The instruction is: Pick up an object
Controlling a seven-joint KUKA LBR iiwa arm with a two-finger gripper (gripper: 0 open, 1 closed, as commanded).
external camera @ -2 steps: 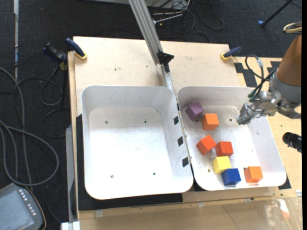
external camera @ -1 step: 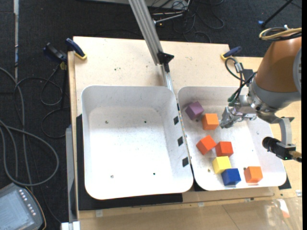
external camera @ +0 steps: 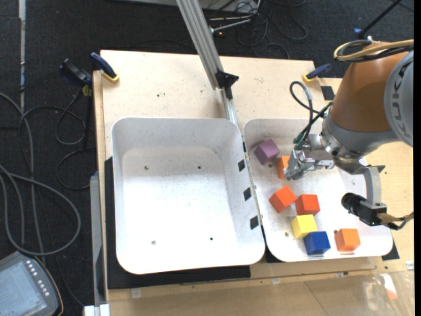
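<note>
Two shallow white bins sit side by side on a pale desk (external camera: 164,84). The left bin (external camera: 131,143) shows only dark specks on its floor. The right bin (external camera: 381,247) holds blocks: a purple block (external camera: 266,151) near the upper left, an orange block (external camera: 283,199) touching a second orange block (external camera: 307,205), a yellow block (external camera: 303,226) just below them, a blue block (external camera: 317,243) against it, and another orange block (external camera: 347,239) to the right. The grey arm with orange band (external camera: 365,91) reaches in from the right; its hand (external camera: 297,166) hangs low over the bin, beside a partly hidden orange piece (external camera: 281,166). Finger state unclear.
</note>
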